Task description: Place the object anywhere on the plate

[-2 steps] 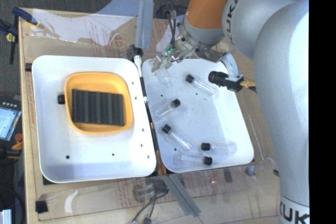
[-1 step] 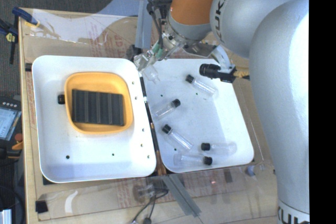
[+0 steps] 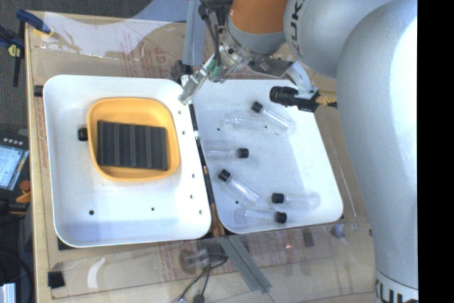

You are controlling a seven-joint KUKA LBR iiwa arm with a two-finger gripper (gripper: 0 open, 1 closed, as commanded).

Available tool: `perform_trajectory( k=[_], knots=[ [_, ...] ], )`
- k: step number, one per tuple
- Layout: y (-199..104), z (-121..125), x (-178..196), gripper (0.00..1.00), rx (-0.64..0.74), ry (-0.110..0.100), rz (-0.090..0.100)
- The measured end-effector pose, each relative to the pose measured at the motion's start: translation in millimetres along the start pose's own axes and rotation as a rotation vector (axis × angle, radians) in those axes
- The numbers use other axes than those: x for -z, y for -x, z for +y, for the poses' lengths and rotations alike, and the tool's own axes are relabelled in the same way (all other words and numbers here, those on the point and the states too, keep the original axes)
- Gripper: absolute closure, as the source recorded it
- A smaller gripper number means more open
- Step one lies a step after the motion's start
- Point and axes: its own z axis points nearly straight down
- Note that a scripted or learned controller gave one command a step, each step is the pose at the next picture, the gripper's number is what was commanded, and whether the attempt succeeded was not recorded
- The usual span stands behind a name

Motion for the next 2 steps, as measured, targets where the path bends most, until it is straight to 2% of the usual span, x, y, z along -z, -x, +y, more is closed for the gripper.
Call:
perform_trajectory(
  k=[1, 2],
  knots=[
    [-31.1, -24.4, -1.5, 0.00, 0.329, -0.001, 0.003],
    [-73.5, 13.2, -4.5, 0.00, 0.286, 0.001, -0.001]
  ],
)
